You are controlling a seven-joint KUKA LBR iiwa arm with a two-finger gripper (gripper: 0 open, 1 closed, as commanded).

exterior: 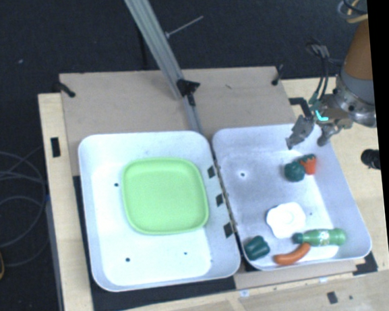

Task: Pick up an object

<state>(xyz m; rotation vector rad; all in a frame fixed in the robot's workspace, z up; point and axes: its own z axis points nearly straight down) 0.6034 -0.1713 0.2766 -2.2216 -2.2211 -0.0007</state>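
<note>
We've got the pincer (309, 133) spread open and holding nothing, hovering over the right bin (248, 153) just above the small teal-and-orange toy (299, 168). Green plate (164, 195) sits in the left bin (103, 193).

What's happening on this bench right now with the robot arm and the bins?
The gripper hangs open over the right bin, just above a dark green ball and a small orange-red piece, holding nothing. Nearer the front lie a white disc, a green bottle, an orange sausage-shaped toy and a dark green block. The left bin holds a light green plate.
</note>
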